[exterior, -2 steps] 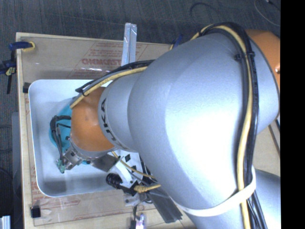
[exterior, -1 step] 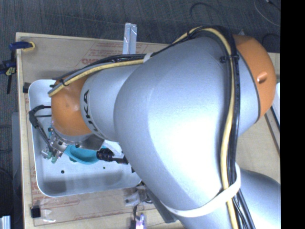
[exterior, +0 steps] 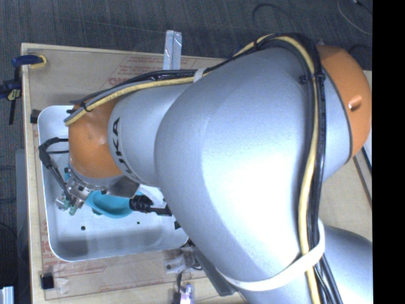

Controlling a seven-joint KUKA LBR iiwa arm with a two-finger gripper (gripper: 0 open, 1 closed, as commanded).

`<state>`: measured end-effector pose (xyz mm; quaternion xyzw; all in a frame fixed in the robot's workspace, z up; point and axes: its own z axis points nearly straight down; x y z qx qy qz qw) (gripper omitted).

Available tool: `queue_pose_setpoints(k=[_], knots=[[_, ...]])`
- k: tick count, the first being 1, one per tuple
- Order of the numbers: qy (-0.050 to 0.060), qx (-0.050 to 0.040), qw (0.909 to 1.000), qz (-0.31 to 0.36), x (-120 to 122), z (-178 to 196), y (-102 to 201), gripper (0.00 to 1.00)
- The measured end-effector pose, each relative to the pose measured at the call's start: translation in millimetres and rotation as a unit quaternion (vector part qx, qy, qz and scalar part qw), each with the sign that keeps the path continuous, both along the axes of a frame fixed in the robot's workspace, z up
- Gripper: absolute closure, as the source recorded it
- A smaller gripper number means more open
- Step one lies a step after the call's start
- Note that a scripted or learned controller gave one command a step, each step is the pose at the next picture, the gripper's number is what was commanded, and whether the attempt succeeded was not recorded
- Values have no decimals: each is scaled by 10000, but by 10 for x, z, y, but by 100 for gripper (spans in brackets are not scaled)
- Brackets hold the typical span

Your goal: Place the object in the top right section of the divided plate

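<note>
With the arm (exterior: 253,163) covering most of the bench, the gripper (exterior: 68,201) sat low in the left bin (exterior: 57,246), close to its left wall. Honestly couldn't tell its grip state. A blue object (exterior: 109,204) lay just right of it, with bare floor below.

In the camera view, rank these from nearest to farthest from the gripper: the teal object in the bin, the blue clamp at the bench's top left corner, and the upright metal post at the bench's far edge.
Measured from the gripper, low in the left bin:
1. Teal object, just right of the gripper, partly under the arm.
2. Blue clamp, up at the bench's top left corner.
3. Metal post, at the far edge, up and to the right.
</note>
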<state>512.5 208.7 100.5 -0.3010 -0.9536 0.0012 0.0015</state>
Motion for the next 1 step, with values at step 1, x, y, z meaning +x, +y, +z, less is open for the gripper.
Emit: queue_pose_setpoints(k=[1], knots=[[-10, -3, 9995, 326, 745, -91, 92, 100]])
